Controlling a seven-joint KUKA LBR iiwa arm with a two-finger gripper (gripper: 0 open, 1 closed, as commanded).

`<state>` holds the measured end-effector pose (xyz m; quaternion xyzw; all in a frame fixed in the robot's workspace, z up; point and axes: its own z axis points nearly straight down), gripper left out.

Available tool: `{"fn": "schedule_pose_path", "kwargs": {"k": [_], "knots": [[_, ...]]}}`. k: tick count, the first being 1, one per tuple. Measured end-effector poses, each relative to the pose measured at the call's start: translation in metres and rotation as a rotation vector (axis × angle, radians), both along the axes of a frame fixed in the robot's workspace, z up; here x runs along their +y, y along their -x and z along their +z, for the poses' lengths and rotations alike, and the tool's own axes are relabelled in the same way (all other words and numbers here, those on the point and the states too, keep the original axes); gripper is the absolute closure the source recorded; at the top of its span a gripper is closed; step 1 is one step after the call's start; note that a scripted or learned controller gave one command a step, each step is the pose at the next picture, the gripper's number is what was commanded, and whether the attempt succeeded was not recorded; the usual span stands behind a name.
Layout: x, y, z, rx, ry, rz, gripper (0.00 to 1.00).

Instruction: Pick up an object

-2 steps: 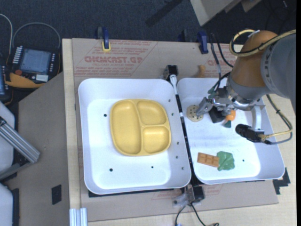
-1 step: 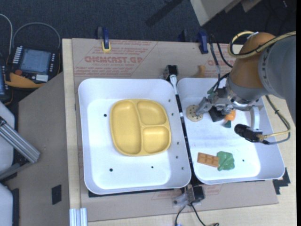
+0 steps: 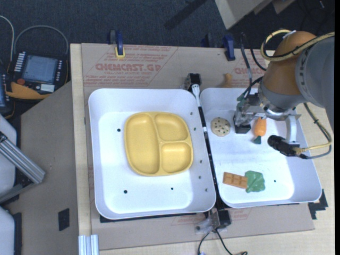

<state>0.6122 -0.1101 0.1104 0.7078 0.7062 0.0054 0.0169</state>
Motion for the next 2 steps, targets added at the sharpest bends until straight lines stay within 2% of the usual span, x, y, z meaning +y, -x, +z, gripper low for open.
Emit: {"fn": "schedule_pose_path", "kwargs": {"k": [1,2], "knots": [[-0.008,0.0,0.048,0.026,-0.014,0.002,1.0],[-0.008,-0.002,0.097,0.024,-0.014,0.004,1.0]]}}
